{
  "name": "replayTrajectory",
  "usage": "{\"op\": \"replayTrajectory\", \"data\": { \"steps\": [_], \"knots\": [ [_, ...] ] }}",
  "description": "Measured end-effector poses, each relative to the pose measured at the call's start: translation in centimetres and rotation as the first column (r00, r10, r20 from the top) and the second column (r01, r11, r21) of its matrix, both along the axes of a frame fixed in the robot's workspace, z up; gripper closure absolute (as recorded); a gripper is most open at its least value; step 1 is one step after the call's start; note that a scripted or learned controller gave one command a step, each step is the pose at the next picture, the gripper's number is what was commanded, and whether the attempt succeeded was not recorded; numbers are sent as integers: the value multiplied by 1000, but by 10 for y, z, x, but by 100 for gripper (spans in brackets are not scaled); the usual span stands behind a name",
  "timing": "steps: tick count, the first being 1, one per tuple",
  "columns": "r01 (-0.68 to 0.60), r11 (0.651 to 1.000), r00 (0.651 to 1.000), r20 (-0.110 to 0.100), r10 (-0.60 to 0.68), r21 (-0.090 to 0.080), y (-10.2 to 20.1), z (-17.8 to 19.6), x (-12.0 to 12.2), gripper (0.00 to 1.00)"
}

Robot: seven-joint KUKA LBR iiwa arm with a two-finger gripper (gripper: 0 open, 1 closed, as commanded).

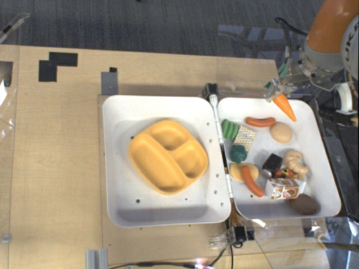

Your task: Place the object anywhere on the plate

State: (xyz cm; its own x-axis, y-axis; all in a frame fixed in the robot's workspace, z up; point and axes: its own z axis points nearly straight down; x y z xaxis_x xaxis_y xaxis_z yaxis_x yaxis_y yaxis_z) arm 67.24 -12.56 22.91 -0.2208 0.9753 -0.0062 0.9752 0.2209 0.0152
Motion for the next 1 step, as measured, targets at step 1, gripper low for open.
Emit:
{"op": "replayTrajectory", "data": {
  "steps": [1],
  "knots": [
    [0, 1000, 1000, -7, 0, 1, 0, -4, -1, 0]
  ]
}}
